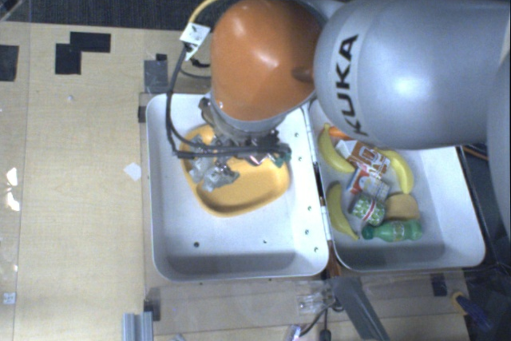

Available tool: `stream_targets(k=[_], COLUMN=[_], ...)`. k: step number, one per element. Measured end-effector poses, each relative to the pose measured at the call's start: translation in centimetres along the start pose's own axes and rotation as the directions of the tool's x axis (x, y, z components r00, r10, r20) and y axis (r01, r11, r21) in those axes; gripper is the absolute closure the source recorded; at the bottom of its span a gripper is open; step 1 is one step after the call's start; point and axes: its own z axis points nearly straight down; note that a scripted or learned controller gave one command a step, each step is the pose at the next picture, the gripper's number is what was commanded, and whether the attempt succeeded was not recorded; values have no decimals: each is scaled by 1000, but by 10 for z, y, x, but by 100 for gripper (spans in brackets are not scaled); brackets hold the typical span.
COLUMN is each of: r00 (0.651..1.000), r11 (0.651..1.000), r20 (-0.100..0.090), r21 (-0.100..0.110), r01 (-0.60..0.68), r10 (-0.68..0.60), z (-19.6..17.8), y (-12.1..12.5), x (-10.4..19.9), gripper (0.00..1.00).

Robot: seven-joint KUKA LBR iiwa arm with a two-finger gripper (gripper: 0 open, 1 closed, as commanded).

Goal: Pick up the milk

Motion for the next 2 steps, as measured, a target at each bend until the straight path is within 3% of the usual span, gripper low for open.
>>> stream_targets(k=[1, 2], r00=[939, 779], r11=[939, 779], r20=[-1, -2], r21=[-1, -4], r01=[344, 628], r10=[-344, -628], z=[48, 106], y=[9, 26], x=[14, 40], gripper=[100, 100])
